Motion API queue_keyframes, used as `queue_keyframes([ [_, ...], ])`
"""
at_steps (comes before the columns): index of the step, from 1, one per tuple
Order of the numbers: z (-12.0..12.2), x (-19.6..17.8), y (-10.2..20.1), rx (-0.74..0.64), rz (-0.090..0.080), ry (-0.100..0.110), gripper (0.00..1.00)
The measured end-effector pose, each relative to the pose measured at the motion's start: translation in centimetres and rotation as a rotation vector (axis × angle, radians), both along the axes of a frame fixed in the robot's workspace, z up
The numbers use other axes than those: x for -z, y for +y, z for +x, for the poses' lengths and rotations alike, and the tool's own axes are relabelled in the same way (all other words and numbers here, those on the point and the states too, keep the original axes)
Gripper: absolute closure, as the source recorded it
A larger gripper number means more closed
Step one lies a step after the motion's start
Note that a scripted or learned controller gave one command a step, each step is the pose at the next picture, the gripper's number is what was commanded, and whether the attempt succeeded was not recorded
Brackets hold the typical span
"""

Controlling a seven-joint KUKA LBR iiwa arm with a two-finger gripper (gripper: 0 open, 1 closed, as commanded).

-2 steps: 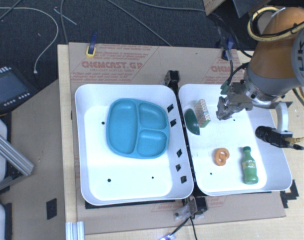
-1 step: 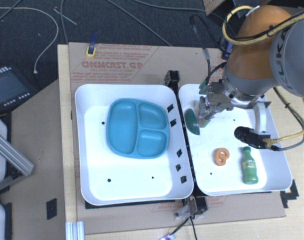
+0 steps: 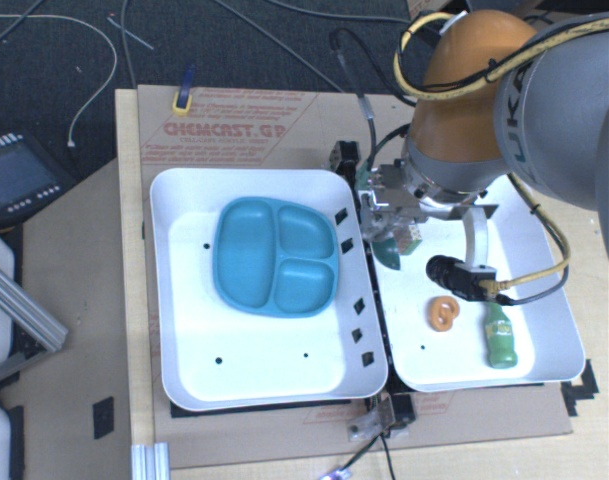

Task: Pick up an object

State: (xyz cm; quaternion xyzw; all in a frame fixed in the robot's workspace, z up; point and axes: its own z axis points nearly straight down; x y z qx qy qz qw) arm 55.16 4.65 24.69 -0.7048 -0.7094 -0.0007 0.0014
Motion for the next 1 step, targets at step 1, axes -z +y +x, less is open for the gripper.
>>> queue_keyframes([
  [1,0.14,1.3,4.16,0.003,-0.001,0.003,1.0],
])
